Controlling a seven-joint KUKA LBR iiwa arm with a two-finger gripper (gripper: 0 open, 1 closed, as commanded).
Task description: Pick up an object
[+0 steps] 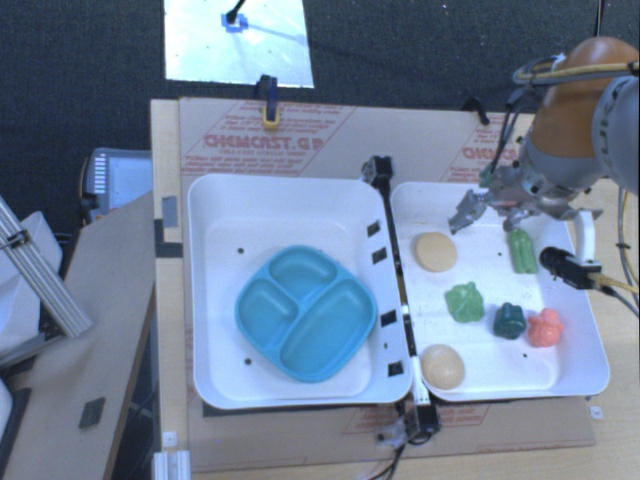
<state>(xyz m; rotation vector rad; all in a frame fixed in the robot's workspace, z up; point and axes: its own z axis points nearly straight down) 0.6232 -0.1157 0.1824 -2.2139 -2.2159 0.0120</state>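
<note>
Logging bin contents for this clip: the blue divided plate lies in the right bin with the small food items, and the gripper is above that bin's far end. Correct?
Not quite. The camera view shows the blue divided plate in the left bin; the small food items lie in the right bin, with the gripper above its far end.

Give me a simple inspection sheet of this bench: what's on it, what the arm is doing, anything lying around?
Surface: two white bins side by side, left bin and right bin.
Job's things: right bin holds a beige round piece, a second beige piece, a green lump, a green stick, a dark teal piece and a pink piece.
Clutter: blue divided plate in the left bin.
Grippers: tool above the right bin's far end, nothing seen held.
Cables: wires at the arm.
Surroundings: cardboard sheet under the bins.
</note>
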